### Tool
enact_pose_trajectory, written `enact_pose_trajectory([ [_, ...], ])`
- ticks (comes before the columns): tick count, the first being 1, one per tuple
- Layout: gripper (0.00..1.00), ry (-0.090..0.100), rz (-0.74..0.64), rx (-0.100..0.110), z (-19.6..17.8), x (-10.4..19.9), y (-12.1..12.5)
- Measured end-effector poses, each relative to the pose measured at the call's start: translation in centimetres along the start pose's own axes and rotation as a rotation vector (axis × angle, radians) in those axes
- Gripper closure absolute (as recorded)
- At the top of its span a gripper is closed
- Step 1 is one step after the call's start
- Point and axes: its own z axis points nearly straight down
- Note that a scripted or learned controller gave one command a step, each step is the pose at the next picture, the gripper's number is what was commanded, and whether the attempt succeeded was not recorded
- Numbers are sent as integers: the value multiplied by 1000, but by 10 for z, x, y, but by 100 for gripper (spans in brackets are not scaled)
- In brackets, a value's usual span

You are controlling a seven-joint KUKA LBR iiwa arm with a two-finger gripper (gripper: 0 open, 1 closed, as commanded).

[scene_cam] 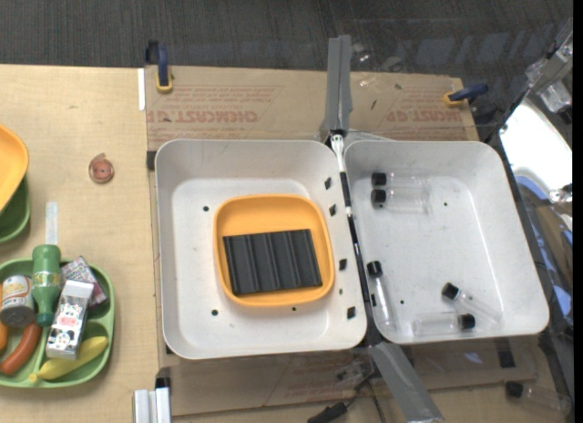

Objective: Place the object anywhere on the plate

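Note:
An orange plate [273, 213] lies in the middle of the left white bin [182, 230]. A dark grey ribbed rectangular object [272, 261] lies flat on the plate, covering its lower half and set slightly askew. Nothing touches it.
The right bin [510, 230] holds several clear vials with black caps: two at the upper left [401, 189], one along the left wall [375, 286], two near the lower right [455, 307]. Left of the bins stand a green plate of toy food [86, 357], an orange bowl [9, 170] and a small pink disc [101, 169].

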Motion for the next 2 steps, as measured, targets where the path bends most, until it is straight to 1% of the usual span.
enact_pose_trajectory([
  [1, 0, 0, -1, 0, 0, 0, 0],
  [2, 0, 3, -378, 0, 58, 3, -3],
])
